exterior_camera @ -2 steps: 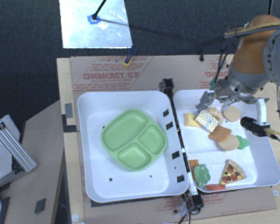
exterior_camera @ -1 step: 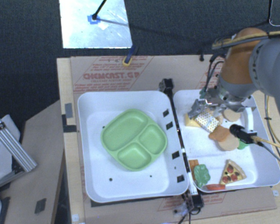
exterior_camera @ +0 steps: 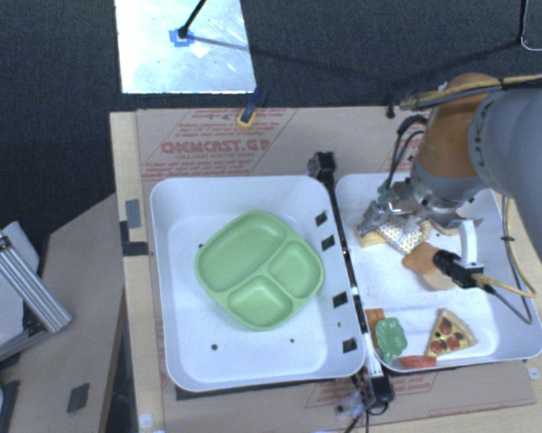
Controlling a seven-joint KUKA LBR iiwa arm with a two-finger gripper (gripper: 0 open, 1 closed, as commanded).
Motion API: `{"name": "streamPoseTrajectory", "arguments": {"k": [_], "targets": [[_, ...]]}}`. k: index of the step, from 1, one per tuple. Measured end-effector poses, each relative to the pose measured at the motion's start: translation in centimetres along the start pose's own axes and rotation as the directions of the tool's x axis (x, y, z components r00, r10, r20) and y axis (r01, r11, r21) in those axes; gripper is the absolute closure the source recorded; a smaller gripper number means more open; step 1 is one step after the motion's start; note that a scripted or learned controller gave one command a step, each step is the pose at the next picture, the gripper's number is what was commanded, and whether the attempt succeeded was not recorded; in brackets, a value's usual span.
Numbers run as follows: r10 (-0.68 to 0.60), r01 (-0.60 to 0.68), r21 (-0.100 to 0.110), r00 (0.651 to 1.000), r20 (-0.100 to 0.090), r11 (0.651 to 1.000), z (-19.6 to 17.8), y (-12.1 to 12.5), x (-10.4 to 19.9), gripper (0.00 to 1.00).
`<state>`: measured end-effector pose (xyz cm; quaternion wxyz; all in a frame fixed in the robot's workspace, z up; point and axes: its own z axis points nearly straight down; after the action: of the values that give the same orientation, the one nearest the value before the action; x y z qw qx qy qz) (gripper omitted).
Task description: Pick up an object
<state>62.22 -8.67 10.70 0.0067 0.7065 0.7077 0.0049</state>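
The grey arm (exterior_camera: 514,146) with its orange band (exterior_camera: 449,136) reaches in from the right and is down low in the right shallow white bin (exterior_camera: 503,339), working that bin's upper left area. The gripper (exterior_camera: 388,220) sits right on top of a small pale yellow wedge-shaped piece (exterior_camera: 373,239), close to the wall that divides the two bins. Is it wide or pinched? I cannot tell from this angle, as the wrist covers it from above, and I cannot say whether the wedge is in its grasp or just lying under it. Just beside that, lower and to the right, a flat tan bread-like piece (exterior_camera: 423,262) lies on the bin floor. Along the near edge of the same bin there is a toy pizza slice with red dots (exterior_camera: 448,334), point up. To its left lies a lumpy green leafy piece (exterior_camera: 390,337) against the dividing wall, and a thin red piece (exterior_camera: 414,361) rests on the floor between them, close to the front rim. Over in the left shallow white bin (exterior_camera: 166,291), a light green plastic plate with three compartments (exterior_camera: 256,269) lies flat near the middle, well apart from the gripper. Both bins rest on a cardboard sheet with red print (exterior_camera: 216,137).
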Motion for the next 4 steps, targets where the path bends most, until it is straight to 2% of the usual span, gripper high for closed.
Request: {"name": "streamPoseTrajectory", "arguments": {"k": [1,2,3,4], "targets": [[0.0,0.0,0.0,1.0,0.005,1.0,1.2,0.6,-0.4,0.0],[0.0,0.0,-0.012,1.0,0.005,1.0,-0.2,0.9,-0.4,1.0],[-0.004,0.004,0.008,1.0,-0.002,1.0,-6.5,1.9,-0.3,1.0],[-0.004,0.004,0.008,1.0,-0.002,1.0,-12.0,2.2,-0.3,1.0]]}}
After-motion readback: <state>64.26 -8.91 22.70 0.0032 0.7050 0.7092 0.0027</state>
